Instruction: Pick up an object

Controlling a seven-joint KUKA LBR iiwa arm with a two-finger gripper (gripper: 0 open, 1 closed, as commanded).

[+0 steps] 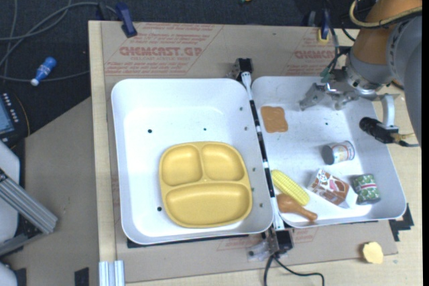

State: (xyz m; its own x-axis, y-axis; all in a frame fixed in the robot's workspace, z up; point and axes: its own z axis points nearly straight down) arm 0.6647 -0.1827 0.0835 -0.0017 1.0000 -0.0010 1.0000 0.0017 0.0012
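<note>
Two grey fingers of the gripper (326, 96) were seen spread apart — nothing clamped — above the right-hand shallow white bin (389, 164), near a flat brown square (274, 119).

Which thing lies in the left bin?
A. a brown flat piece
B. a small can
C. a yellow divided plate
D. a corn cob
C: the yellow divided plate lies in the left bin, while the corn cob, small can and brown flat piece lie in the right bin.

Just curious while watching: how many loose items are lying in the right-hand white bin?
6: a brown flat square at the far left, a small can mid-bin, and along the near edge yellow corn, an orange piece, a brown packet, a green packet.
</note>
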